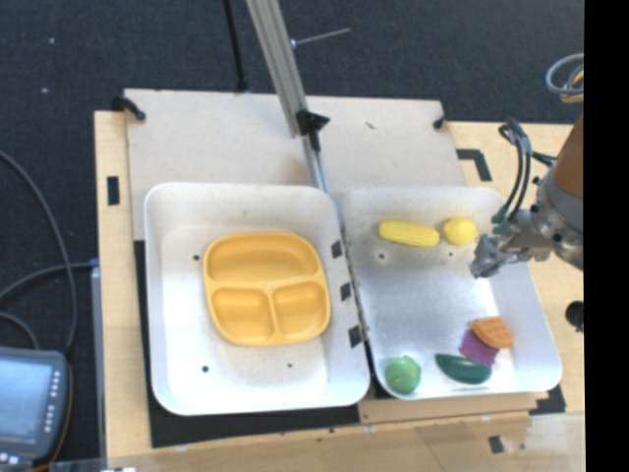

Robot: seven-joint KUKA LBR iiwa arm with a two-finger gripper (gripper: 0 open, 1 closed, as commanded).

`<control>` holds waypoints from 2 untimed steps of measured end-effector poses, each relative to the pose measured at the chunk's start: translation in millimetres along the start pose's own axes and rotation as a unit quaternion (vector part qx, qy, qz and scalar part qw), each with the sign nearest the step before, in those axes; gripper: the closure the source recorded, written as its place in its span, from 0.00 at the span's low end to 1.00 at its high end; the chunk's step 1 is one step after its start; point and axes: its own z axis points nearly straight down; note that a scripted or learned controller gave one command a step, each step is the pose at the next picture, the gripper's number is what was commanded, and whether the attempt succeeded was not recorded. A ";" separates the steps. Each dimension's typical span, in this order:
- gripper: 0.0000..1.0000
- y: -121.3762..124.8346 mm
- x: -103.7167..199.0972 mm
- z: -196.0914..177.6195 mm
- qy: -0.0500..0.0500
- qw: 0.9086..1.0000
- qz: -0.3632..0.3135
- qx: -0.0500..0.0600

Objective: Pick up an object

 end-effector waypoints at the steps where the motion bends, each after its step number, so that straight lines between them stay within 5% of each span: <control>1: 1.00 6.2 46.4 -1.7 0.001 1.000 -0.001 0.000; 2: 1.00 12.7 86.7 9.8 0.001 1.000 0.000 0.001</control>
